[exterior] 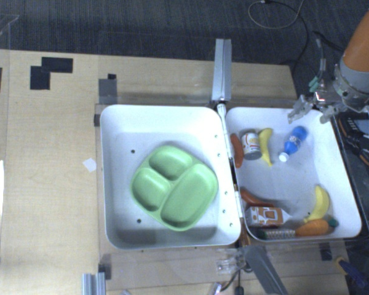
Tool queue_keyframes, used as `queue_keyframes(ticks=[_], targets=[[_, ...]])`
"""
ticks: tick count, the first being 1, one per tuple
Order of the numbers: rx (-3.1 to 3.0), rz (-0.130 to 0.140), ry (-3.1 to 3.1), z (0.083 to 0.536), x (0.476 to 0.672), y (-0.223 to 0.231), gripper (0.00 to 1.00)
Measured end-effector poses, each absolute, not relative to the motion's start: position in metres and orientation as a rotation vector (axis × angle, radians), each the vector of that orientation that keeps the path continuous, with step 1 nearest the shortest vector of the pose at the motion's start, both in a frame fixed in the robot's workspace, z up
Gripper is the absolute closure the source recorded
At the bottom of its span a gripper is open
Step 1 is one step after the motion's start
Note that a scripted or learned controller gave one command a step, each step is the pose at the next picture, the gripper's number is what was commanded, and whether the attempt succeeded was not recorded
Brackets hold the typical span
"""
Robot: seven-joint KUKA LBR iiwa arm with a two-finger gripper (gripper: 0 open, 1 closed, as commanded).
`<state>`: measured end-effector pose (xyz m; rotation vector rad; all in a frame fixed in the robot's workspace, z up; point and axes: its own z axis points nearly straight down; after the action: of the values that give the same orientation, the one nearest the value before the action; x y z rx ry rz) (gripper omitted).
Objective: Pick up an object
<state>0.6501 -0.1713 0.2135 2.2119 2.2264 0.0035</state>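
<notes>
The claw (312,106) hangs spread and empty over the right bin's (350,183) far rim. The blue bottle (293,141) lies just below it, ungrasped; the pick is not yet done.

A: What's in the right bin (341,165)?
B: Near its left wall, a small can (251,144) on its side, with a yellow banana (266,145) just right of it. A blue bottle (293,142) with a white cap lies tilted toward the far edge.
A: And the near edge?
B: A second banana (320,203) by the right corner, an orange carrot (312,227) below it, and a brown carton (267,215) lying flat.
</notes>
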Motion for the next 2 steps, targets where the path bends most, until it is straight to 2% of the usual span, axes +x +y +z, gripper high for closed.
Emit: queue_keyframes(ticks=[1, 2], targets=[[2.117, 0.008, 2.309, 0.088, 0.656, -0.186, 0.00], [2.106, 0.013, 2.310, 0.101, 0.659, -0.184, 1.00]])
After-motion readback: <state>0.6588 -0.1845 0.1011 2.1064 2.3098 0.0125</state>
